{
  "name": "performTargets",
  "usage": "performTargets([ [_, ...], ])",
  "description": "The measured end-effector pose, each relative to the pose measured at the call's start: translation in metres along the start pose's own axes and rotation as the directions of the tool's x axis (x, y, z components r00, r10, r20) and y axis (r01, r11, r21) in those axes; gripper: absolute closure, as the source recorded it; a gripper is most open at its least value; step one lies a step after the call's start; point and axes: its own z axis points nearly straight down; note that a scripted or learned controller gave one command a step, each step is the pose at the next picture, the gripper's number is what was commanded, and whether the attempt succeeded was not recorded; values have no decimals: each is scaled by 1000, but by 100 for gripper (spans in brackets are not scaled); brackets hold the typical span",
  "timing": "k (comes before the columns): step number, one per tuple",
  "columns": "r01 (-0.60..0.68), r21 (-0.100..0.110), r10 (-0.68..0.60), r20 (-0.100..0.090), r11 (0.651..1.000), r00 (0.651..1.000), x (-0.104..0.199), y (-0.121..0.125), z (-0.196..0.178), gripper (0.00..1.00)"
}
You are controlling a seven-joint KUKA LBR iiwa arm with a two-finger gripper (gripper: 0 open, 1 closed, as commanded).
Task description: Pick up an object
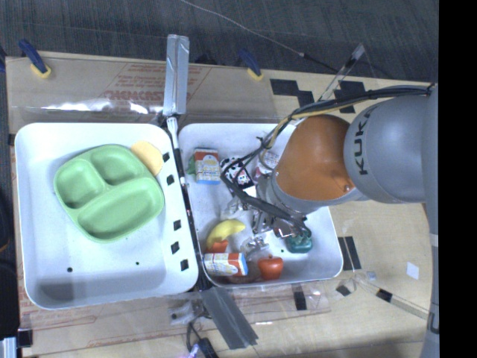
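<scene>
The gripper (261, 233) is lowered over the right bin (328, 263) near the banana (223, 232); finger state cannot be told. Centring should be checked before lifting.

From my seat the light looks even and fairly bright, coming from overhead. The two white bins take it best: the left bin (30, 222) is nearly washed out along its floor, with a soft grey shadow in its near left corner. The plastic sheet (97, 104) behind the bins throws a pale glare. The orange band (317, 159) on the arm (395, 148) carries a dull sheen, and the arm shades the right bin (332, 256) beneath it. I get soft focus overall; small items there blur together, and the dark floor (89, 13) shows grain.
</scene>
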Motion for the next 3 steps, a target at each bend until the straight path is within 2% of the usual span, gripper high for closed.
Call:
performTargets([
  [1, 9, 0, -9, 4, 1000, 1000, -3, 2, -11, 100],
  [2, -47, 2, 47, 9, 999, 999, -17, 44, -122, 100],
  [3, -72, 2, 72, 5, 997, 997, -81, 40, -172, 100],
])
